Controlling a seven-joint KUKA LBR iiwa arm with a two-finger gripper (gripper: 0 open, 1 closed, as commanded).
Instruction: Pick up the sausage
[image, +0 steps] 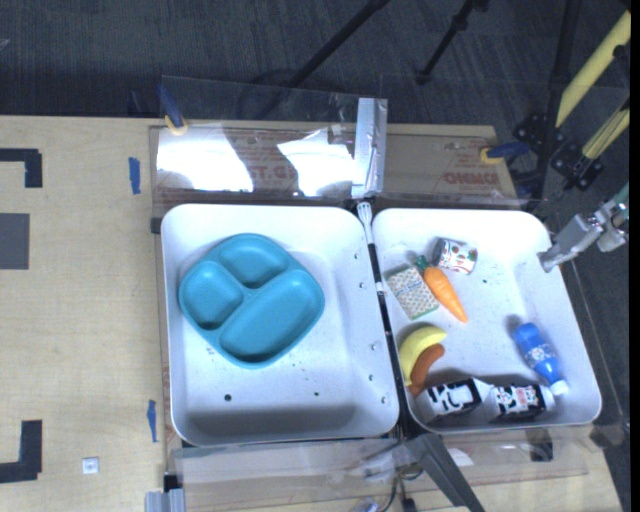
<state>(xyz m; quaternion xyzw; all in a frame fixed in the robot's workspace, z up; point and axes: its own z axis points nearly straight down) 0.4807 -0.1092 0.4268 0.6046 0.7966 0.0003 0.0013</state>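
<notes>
The sausage is a short reddish-brown piece in the right bin, near its front left corner. It lies against the lower side of a yellow banana-like fruit and just above a black bottle. My gripper hovers at the right bin's far right rim, well away from the sausage, up and to its right. Nothing shows in its grasp.
The right bin also holds an orange carrot, a small printed carton, a green patterned packet and a blue bottle. A blue divided plate lies in the left bin.
</notes>
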